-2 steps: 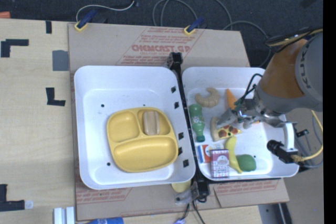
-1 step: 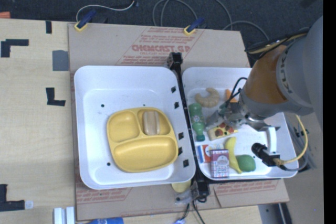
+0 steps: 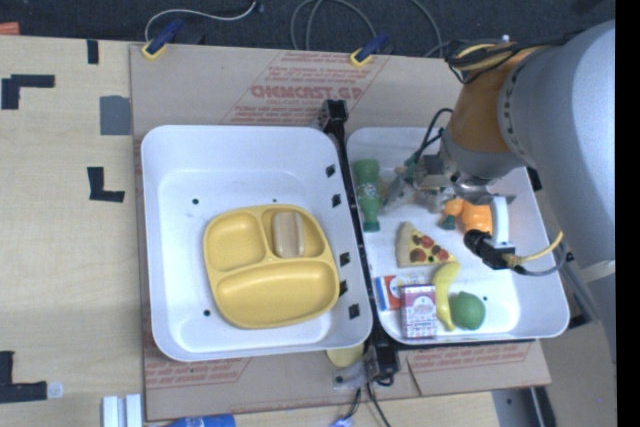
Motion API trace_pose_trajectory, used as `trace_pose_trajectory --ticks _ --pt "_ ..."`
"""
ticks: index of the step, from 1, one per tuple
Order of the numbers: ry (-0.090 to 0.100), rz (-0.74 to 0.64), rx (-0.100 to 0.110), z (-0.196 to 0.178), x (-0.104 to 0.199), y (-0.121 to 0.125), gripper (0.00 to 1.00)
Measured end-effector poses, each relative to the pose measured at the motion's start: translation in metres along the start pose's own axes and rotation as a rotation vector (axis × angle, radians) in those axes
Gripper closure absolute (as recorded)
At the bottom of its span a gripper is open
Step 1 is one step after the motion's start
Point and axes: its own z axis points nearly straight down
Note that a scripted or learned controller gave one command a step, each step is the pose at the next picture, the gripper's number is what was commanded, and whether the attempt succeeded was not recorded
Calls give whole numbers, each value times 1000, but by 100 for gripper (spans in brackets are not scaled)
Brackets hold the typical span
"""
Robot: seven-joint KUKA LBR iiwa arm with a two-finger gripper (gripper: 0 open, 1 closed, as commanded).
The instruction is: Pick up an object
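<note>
The right bin (image 3: 545, 310) holds a green bottle (image 3: 367, 193), a pizza slice toy (image 3: 422, 245), a yellow banana (image 3: 447, 293), a green round fruit (image 3: 467, 311), a red and white box (image 3: 418, 311) and an orange object (image 3: 470, 213). My gripper (image 3: 432, 183) hangs low over the upper middle of this bin, between the green bottle and the orange object. The wrist partly hides the orange object. Nothing can be seen held in the gripper.
The left bin (image 3: 170, 165) holds a yellow divided plate (image 3: 240, 290) with a tan oblong piece (image 3: 288, 233) in one compartment. A black divider (image 3: 345, 205) runs between the bins. A cable (image 3: 525, 260) loops off the wrist over the right bin.
</note>
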Motion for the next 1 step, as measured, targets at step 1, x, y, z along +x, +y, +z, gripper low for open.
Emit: trace_pose_trajectory --ticks 1 --pt "17 -6 7 2 4 58 0"
